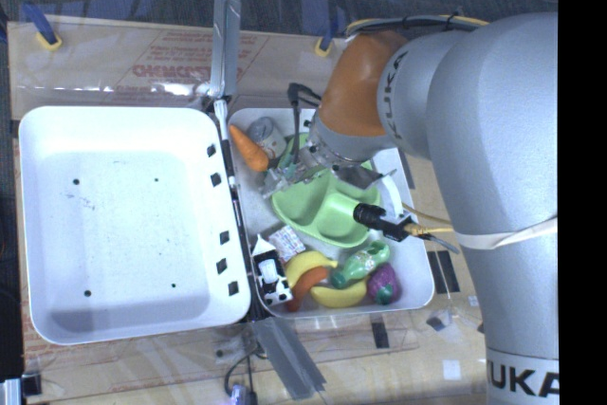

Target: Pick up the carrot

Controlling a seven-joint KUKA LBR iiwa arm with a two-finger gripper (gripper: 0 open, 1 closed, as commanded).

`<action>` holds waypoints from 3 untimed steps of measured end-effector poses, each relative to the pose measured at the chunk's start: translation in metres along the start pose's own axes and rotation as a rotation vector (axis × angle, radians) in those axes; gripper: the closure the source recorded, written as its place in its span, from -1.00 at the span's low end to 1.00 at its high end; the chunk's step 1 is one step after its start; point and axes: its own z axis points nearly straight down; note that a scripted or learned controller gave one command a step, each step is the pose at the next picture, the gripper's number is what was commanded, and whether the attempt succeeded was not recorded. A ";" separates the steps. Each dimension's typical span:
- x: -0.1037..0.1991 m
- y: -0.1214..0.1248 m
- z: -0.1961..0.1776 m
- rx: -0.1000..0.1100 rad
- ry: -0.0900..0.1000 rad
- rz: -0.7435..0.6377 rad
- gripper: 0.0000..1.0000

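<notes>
The right half of the camera view is taken up by the grey arm (493, 156), which is bent down over the right bin, its orange band (353, 95) sitting above the wrist. The left bin (38, 204), a wide shallow white tray, is seen on the bench's left side. Just beside it, across a narrow divider, the right bin (417, 294) is seen, largely overlapped by the arm and crowded with objects.

In the middle of the right bin a light green bowl-shaped dish (322, 209) is seen, tilted, directly below the wrist. The gripper (299, 164) is placed low over the far part of this bin, at the far edge of the green dish; whether its pincer is wide, narrow or closed on anything cannot be told, since the tips are lost among cables and clutter.

At the near end of the bin a yellow banana (332, 294) is laid, with a green vegetable (362, 263) and a purple item (383, 284) close by it.

The carrot (248, 147) is found in the far left corner of the right bin, near the divider, lying at a slant on the bin floor, just to the left of the gripper and apart from it.
</notes>
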 end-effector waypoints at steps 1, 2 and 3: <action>0.090 0.026 -0.089 -0.005 -0.022 0.232 1.00; 0.089 0.027 -0.091 -0.010 -0.024 0.232 -1.00; 0.052 0.058 -0.094 -0.011 -0.029 -0.050 -1.00</action>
